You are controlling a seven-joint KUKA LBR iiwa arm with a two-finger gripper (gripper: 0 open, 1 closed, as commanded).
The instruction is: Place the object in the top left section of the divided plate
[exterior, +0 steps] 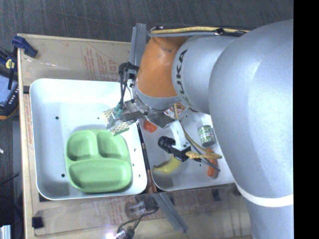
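Not done yet: the hand [119, 117] hangs by the green divided plate's [98, 161] far right corner with a patterned object [114, 122] seemingly pinched, top left section [82, 146] unfilled.

We see the grey arm [234, 83] reaching in over the right bin [194, 185], its tool [119, 117] near the left bin's [50, 98] inner wall — a patterned object [115, 126] sits just beneath it, beside the green divided plate's [97, 176] upper right section. A banana [167, 167] lies in the right bin.
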